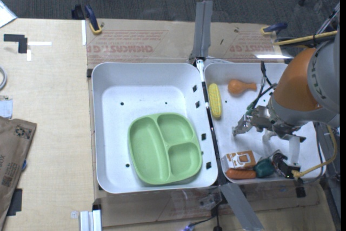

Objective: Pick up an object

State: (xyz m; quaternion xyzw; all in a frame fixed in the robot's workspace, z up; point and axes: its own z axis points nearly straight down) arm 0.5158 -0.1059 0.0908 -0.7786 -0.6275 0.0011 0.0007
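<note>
Hovering over the right bin (319, 178), your gripper (244, 126) is in the approach step; you cannot tell whether it is released or clenched. The corn cob (215, 100) lies beside the bin's left wall, long axis running near to far. Next, I judge, you align across that axis and descend.

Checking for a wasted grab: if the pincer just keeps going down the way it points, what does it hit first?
Probably bare floor of the right bin. The pincer sits over an open patch, apart from the corn cob and the small carton. Depth is hard to judge from this slant.
</note>
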